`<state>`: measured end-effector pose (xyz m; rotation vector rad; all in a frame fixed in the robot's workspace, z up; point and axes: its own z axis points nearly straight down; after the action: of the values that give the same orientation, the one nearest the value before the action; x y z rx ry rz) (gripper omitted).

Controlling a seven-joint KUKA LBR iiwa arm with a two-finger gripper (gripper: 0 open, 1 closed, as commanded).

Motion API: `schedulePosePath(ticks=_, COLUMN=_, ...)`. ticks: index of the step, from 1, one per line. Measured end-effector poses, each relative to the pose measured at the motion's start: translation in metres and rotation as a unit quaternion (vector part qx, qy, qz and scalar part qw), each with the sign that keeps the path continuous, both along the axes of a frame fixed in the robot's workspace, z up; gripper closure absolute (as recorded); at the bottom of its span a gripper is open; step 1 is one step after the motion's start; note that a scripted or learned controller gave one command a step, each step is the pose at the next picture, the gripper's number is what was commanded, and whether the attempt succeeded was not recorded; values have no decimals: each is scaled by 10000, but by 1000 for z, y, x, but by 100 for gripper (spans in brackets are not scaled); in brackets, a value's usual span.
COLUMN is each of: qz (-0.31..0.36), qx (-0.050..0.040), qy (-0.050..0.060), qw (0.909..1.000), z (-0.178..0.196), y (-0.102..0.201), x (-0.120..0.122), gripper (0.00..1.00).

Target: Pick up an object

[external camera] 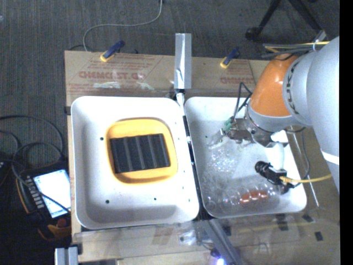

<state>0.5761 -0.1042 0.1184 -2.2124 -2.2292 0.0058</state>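
Although I cannot tell whether the gripper (pixel 236 130) is open or closed, I see it low over the far half of the right bin (pixel 212 110), and nothing is visibly held in it. A small green piece (pixel 226 128) lies just beside the gripper, on the side toward that bin's left wall. Crumpled clear plastic (pixel 222 158) spreads from there across the middle of the right bin, its upper edge close to the gripper; whether they touch is unclear. Along the near wall of the right bin lies a clear container (pixel 252 195) with something orange-red inside it, well apart from the gripper.

From the right bin's right side the arm (pixel 322 87) reaches in, grey, with its orange band (pixel 276 90) above the bin's far right corner.

Directly left of the right bin, rims touching, stands the left bin (pixel 88 126). It holds one yellow-rimmed block (pixel 142 150) with a black ribbed face, lying flat in the middle.

Beyond the right bin's far left corner a metal post (pixel 183 59) stands upright. Both bins rest on a cardboard sheet (pixel 99 73) with red lettering, which is pinned at its far edge by two blue and yellow clamps (pixel 112 50). Far to the left of the right bin, on the carpet, a lit tablet (pixel 51 187) lies.
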Motion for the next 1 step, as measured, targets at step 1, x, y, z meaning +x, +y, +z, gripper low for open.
schedulePosePath(ticks=1, qz=231, qx=0, qy=-91, qw=9997, z=-27, y=-2, x=-26, gripper=0)
